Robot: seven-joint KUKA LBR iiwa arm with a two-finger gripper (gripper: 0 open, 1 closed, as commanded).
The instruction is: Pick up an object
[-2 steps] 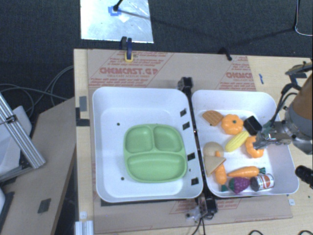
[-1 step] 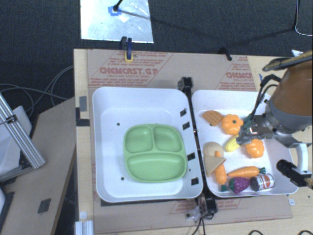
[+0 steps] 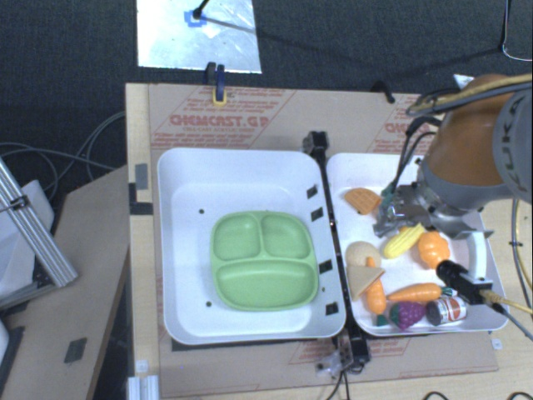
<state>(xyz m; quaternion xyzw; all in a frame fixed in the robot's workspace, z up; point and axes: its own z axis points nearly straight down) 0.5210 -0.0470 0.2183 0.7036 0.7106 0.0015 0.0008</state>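
Observation:
My gripper (image 3: pixel 387 221) hangs low over the right bin (image 3: pixel 354 169), near its middle. A yellow corn cob (image 3: pixel 403 240) lies just right of and below the fingers. An orange bread-like piece (image 3: pixel 362 198) lies just to their upper left. Further down are a beige wedge (image 3: pixel 363 265), an orange fruit (image 3: pixel 433 248), a small carrot (image 3: pixel 376 296), a longer carrot (image 3: pixel 414 292), purple grapes (image 3: pixel 407 314) and a red-and-white can (image 3: pixel 447 310). Nothing shows between the fingers.
The left bin (image 3: pixel 191 182) holds a green divided plate (image 3: pixel 265 259). Black clips run along the divider (image 3: pixel 326 223) between the bins. The arm's orange band (image 3: pixel 466 140) reaches in from the right.

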